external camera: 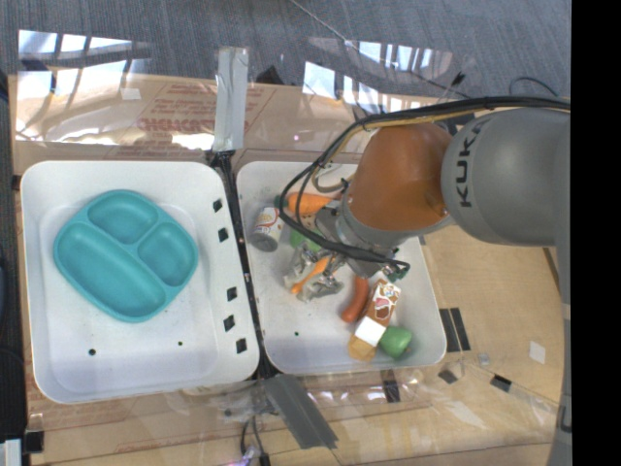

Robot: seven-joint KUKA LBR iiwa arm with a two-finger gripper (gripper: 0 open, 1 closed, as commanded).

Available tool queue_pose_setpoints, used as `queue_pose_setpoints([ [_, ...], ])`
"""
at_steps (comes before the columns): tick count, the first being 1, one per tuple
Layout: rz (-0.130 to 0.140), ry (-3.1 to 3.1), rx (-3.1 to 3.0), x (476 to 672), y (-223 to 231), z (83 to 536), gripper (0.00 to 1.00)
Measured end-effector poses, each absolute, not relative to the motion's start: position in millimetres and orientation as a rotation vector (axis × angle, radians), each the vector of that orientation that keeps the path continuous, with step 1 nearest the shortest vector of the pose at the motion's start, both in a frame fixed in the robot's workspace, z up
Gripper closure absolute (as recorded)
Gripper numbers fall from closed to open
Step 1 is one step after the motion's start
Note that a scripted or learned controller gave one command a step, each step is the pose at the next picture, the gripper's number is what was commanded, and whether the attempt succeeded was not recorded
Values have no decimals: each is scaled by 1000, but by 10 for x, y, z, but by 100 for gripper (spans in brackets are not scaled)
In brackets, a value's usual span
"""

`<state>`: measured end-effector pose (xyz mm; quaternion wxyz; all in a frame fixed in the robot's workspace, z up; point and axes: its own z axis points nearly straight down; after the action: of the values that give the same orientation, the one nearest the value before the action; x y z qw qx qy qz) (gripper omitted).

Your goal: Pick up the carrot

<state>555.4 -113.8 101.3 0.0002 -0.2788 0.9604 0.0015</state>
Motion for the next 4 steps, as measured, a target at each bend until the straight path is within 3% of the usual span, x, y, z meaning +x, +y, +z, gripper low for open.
queue_pose_setpoints([
  [1,-14,2958,-1022,5789,-1438,2194,100],
  [2,-2,2766,-1484,5841,-2105,2590,100],
  [3,8,2630,-1721,6557,-2088,1932,100],
  [4,8,2679,-1642,6229,-1356,1406,100],
])
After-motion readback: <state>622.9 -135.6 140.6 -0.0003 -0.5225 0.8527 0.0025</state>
